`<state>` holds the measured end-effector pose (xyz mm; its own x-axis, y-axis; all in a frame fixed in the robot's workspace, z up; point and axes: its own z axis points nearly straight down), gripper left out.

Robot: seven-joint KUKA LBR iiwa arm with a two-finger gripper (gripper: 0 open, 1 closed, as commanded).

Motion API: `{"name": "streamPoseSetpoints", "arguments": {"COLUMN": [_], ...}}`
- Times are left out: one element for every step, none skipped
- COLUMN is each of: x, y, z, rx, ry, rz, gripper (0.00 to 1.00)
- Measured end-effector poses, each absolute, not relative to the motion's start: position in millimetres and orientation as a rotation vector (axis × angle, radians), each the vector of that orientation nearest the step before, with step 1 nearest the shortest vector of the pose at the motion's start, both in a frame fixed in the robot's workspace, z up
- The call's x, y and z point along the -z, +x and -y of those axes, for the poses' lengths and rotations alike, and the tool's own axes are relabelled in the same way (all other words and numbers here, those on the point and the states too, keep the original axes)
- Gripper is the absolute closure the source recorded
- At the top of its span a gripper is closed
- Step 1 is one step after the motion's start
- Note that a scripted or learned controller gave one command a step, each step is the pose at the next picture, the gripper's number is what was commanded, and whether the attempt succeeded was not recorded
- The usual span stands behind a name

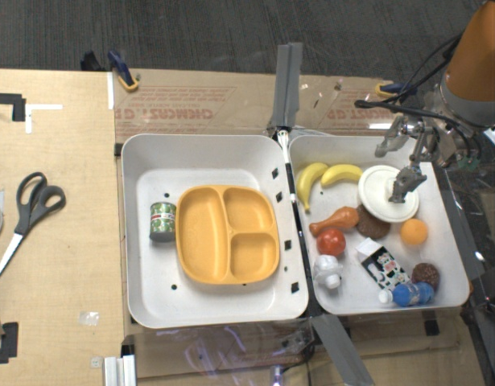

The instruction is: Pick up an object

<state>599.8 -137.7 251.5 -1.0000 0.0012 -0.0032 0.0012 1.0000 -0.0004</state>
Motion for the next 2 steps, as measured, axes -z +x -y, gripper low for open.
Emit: {"name": "streamPoseSetpoints", "arguments": {"x": [-115.0,-94.2], "y": [606.8,616.7], "z": [143.8,106.3], "rx": [0.0,0.001], "ry": [-0.086,-0.162], "rz": [-3.138,-3.132], "gripper": [0.0,0.0]}}
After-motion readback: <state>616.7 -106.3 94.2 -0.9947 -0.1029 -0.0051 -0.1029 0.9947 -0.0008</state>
